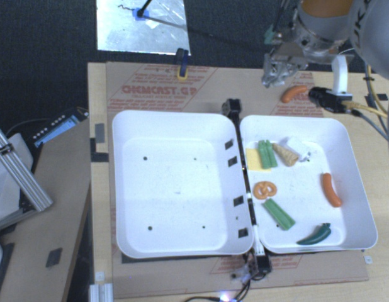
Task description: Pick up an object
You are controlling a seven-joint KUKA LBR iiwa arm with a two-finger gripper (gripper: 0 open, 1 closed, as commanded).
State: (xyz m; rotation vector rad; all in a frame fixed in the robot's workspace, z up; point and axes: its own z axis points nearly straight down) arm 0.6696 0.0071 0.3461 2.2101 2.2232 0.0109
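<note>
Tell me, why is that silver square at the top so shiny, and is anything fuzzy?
In the camera view, the silver sheet throws back light in pale patches; the white bins look bright and a little washed out; the gripper and arm look soft and blurry, while the toy foods such as the pretzel stay fairly sharp.

The right-hand white bin (355,162) holds seven small toy foods. Against its left wall lies a flat yellow slice (251,158). Touching that slice's right side is a ribbed green piece (265,154), lying lengthwise toward the bin's far wall. Just right of it rests a tan cone (286,153), tilted, beside a small white piece (305,154) too blurred to identify. Below the yellow slice sits an orange pretzel (265,189). Just below the pretzel, a second green ribbed piece (279,213) lies diagonally. A dark green pepper (315,234) curves along the bin's near wall. An orange sausage (331,189) lies near the right wall.
</note>
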